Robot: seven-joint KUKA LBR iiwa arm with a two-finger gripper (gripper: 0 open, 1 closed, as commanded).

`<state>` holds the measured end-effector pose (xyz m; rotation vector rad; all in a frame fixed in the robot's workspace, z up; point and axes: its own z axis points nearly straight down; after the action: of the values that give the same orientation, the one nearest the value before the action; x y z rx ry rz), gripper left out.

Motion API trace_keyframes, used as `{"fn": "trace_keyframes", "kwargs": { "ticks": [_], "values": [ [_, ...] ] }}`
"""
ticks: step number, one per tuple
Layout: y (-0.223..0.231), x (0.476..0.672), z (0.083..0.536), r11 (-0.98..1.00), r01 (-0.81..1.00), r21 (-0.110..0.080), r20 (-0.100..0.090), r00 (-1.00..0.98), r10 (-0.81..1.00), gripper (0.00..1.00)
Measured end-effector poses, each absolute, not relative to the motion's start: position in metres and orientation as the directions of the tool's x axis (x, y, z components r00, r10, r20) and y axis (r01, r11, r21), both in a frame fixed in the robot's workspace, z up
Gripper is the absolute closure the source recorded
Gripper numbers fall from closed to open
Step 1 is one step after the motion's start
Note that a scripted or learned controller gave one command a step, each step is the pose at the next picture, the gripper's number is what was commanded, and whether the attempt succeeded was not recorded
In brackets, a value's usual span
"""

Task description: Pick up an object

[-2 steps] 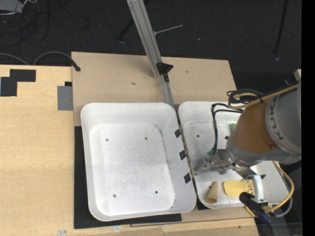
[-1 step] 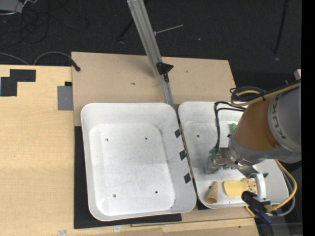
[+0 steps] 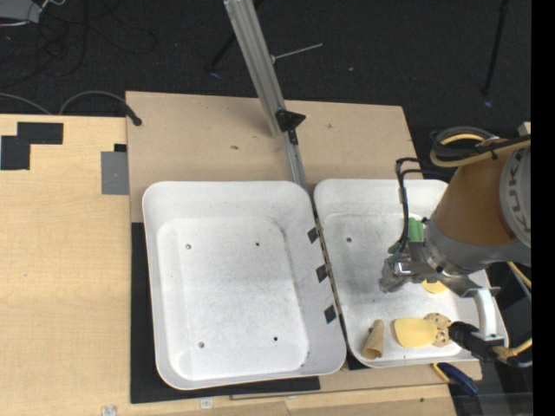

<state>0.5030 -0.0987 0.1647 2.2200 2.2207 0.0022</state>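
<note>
You can see the arm (image 3: 486,206) reaching in from the right, low over the right bin (image 3: 364,206). The gripper (image 3: 397,276) sits down near the floor of that bin, around its middle. A small green thing (image 3: 415,230) shows just behind the gripper, but you cannot tell if it is a toy or part of the arm.

You cannot tell how the gripper is set, because it is small and dark from up here. Nothing shows inside it, so you should not count anything as picked up yet.

The things to pick are all in the right bin. A flat yellow piece (image 3: 412,333) lies near the front edge. A small tan cone (image 3: 374,340) lies just beside it on the left. A brown spotted thing (image 3: 439,326) touches the yellow piece on its right. Another bit of yellow (image 3: 435,288) peeks out from under the arm.

The left bin (image 3: 234,280) has no toys in it.

So the job looks like it is at the grabbing part. The lift is left to do, and the gripper is near the toys, not on them.
</note>
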Motion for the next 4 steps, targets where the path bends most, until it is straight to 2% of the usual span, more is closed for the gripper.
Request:
{"fn": "trace_keyframes", "kwargs": {
  "ticks": [2, 3, 4],
  "values": [
    [-0.092, 0.506, 0.289, 0.001, 1.0, 0.004, -0.001, -0.001, 1.0, 1.0],
    [-0.049, 0.539, 0.276, 0.003, 1.0, -0.002, 0.001, -0.003, 1.0, 1.0],
    [0.006, 0.554, 0.267, 0.005, 1.0, -0.003, 0.002, -0.005, 1.0, 1.0]
  ]
}}
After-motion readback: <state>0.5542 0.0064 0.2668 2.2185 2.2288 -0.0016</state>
